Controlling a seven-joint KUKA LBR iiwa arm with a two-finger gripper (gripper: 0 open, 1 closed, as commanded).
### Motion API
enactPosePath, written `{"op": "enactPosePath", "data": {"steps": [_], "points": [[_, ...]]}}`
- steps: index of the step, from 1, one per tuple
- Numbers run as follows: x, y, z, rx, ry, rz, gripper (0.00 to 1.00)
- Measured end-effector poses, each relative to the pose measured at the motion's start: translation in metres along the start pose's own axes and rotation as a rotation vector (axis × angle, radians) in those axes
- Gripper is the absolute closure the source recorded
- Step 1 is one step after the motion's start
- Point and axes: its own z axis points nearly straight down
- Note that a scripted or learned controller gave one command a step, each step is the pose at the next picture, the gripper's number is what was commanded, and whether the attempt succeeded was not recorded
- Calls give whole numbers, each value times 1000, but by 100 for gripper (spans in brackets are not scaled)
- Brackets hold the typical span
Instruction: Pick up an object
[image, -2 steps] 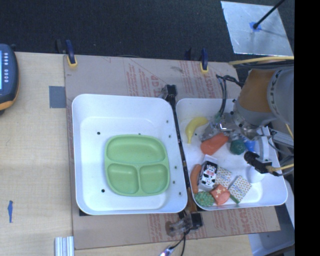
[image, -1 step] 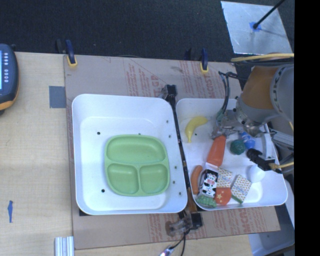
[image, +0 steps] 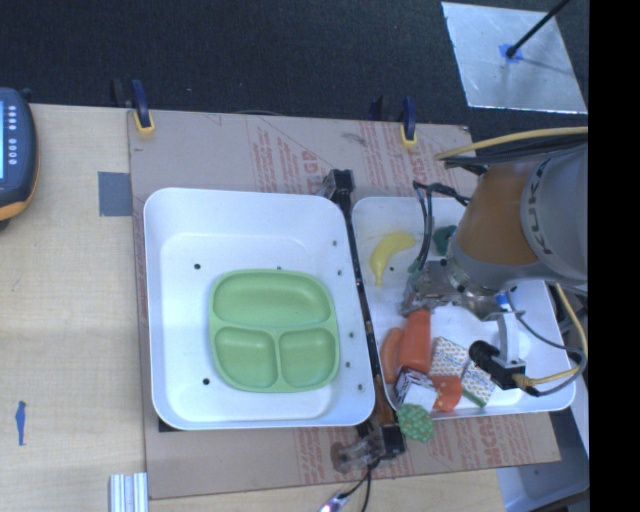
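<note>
- The bench (image: 70, 330) is pale wood, with a sheet of brown cardboard (image: 280, 150) laid over its middle and clamped at the far edge.
- The left bin (image: 170, 300), shallow and white, sits on the cardboard and holds a green divided plate (image: 272, 330) with three compartments, lying flat near the bin's middle.
- The right bin (image: 555, 320) touches the left one along a dark seam and holds a cluster of small things.
- The arm (image: 540, 215) reaches in from the right, its grey body and orange band covering the far right part of the right bin.
- The gripper (image: 428, 292) points down into the right bin, just above the upper end of the orange carrot; whether its fingers are apart or together cannot be told, nor whether anything sits between them.
- The orange carrot (image: 415, 342) stands nearly upright in the picture at the bin's left-centre, with a second orange piece (image: 391, 352) just beside it on the left.
- A yellow banana (image: 388, 252) lies at the far left of the right bin, apart from the gripper.
- Small printed packets (image: 450, 358) lie near the front, beside the carrot.
- A green knobbly thing (image: 417, 424) rests on the front rim.
</note>
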Motion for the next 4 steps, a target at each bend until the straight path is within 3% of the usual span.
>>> {"op": "enactPosePath", "data": {"steps": [1,2,3,4], "points": [[78,-33,-107,-15,1,-7,100],[73,-34,-101,-5,-3,1,0],[-10,11,-106,-10,-7,8,0],[-3,84,-67,-9,-3,-1,0]]}}
